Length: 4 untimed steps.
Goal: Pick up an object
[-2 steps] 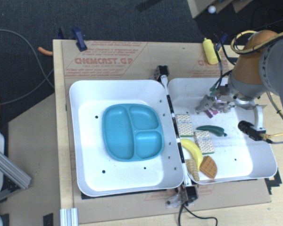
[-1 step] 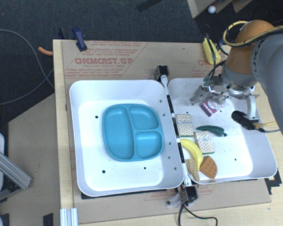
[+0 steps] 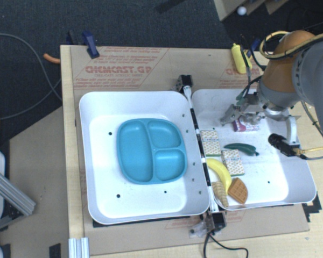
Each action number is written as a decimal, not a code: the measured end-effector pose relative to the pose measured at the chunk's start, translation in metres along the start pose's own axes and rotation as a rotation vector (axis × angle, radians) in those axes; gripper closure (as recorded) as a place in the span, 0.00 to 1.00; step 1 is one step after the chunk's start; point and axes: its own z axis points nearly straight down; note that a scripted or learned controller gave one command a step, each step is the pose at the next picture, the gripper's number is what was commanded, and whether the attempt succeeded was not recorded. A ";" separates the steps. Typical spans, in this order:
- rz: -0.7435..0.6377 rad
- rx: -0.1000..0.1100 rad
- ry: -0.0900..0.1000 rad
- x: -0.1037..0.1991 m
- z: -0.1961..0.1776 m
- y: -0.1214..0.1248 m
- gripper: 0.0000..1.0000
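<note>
The gripper [image 3: 242, 112] hung low in the right bin [image 3: 296, 190], just above a small red-and-white packet [image 3: 246, 126]; whether its jaws were spread I couldn't tell (approach stage, I'd judge), descent and closing to follow

The grey arm [image 3: 312, 63] reaches in from the right, its orange band [image 3: 282, 63] sitting above the wrist at the far right of the scene. The wrist points down and leftward, carrying the tool [image 3: 242, 114] low, with metal linkages splayed out beneath it.
</note>
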 end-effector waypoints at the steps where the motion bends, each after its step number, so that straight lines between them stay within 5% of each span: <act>1: 0.000 -0.004 -0.002 -0.001 -0.012 0.001 1.00; 2: 0.000 -0.003 -0.002 -0.001 -0.011 0.001 0.00; 3: 0.000 0.006 0.002 -0.008 0.001 0.023 0.00; 4: -0.001 -0.004 -0.002 -0.008 -0.011 0.026 1.00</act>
